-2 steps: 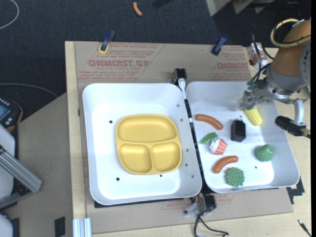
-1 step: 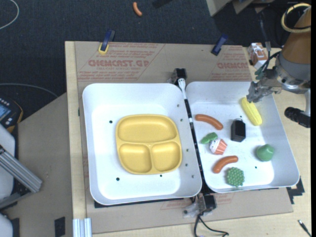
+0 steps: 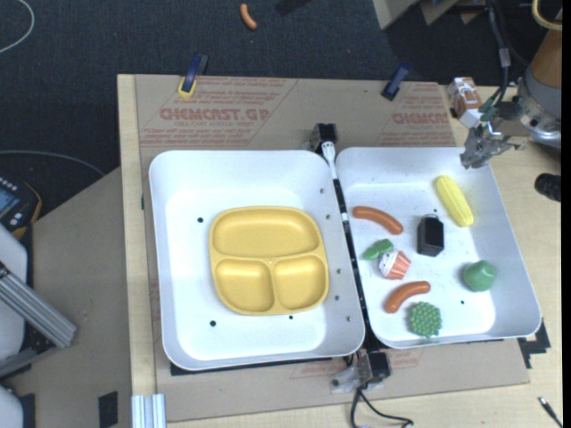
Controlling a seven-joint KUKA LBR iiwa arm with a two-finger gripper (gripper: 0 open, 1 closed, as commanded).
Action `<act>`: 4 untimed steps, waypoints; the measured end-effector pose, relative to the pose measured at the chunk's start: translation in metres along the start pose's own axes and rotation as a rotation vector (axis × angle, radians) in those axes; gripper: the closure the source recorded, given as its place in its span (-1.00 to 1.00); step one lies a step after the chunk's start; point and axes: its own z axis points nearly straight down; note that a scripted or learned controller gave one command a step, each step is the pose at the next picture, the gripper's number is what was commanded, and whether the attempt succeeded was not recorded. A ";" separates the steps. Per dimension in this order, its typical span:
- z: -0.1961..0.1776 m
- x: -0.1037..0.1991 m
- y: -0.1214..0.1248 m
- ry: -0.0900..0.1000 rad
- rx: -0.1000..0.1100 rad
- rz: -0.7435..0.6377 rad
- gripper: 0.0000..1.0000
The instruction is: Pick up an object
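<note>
Corn (image 3: 454,201) just below tool (image 3: 476,154)

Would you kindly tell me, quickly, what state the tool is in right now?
Tool: above the right bin's far corner, holding nothing visible; open or closed cannot be told.

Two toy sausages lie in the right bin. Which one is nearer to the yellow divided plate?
The upper sausage, lying beside the bin's left wall. The lower sausage lies farther right, just above the toy broccoli.
</note>
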 end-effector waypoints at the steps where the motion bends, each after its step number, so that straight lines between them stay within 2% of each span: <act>1: 0.009 0.033 -0.044 0.006 0.013 0.000 1.00; 3: -0.013 0.089 -0.120 0.006 0.013 -0.001 1.00; 4: -0.006 0.108 -0.167 0.006 0.015 0.002 1.00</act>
